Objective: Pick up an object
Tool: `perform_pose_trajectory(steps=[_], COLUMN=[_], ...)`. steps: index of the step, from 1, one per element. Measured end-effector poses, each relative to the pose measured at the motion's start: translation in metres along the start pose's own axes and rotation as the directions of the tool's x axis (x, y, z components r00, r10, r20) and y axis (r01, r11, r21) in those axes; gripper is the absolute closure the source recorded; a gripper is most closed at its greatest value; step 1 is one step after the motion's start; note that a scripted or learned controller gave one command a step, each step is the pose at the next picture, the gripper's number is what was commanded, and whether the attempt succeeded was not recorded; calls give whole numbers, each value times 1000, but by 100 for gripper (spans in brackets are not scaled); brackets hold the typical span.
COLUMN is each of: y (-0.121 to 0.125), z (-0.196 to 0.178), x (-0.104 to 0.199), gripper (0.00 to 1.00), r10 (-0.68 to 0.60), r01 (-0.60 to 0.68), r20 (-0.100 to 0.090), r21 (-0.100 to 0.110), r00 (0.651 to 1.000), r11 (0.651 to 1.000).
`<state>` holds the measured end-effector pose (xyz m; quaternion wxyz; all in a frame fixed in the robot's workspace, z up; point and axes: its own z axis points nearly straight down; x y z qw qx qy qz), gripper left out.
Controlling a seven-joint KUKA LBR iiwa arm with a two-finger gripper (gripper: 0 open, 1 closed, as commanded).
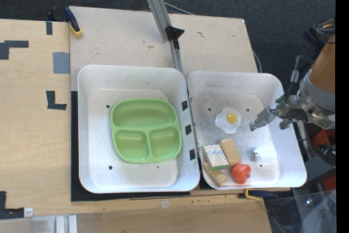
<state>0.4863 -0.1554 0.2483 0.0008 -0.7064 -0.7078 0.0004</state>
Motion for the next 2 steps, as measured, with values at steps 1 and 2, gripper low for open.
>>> perform_pose_trajectory(steps=[1,2], y=[0,0], z=[0,64], x=[0,1], gripper=[0,0], r10=[0,1], r01=[0,-1], r20=[0,-1], r21=[0,7], r00=[1000,1000], r11=[1000,1000])
